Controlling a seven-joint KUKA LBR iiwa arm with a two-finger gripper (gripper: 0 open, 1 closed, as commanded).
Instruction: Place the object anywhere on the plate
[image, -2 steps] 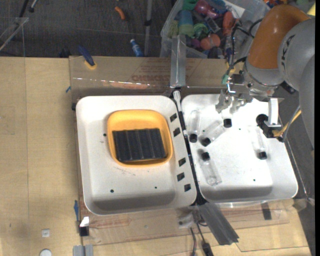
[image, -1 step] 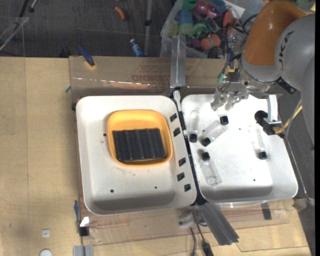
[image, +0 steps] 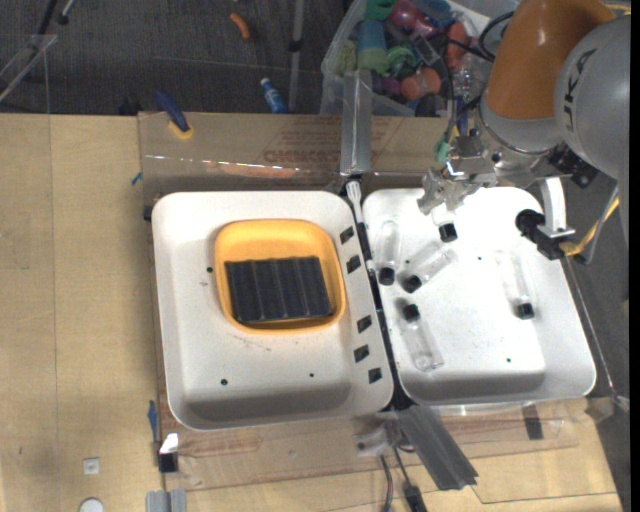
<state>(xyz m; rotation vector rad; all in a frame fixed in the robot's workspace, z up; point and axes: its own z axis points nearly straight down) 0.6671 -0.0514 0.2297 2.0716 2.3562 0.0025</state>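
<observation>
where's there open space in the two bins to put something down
Left bin: a bare white strip borders the yellow plate on all sides, widest at its near edge. A black grid insert covers most of the plate. Right bin: clear vials crowd its left side.

Two shallow white plastic bins on a tan wooden bench. Rounded-square orange-yellow plate carrying a black ribbed rectangular block. Clear plastic vials with black caps scattered over the white of the right bin. Grey robot arm with a broad orange band. Multicoloured toys in a clear tub behind.
</observation>
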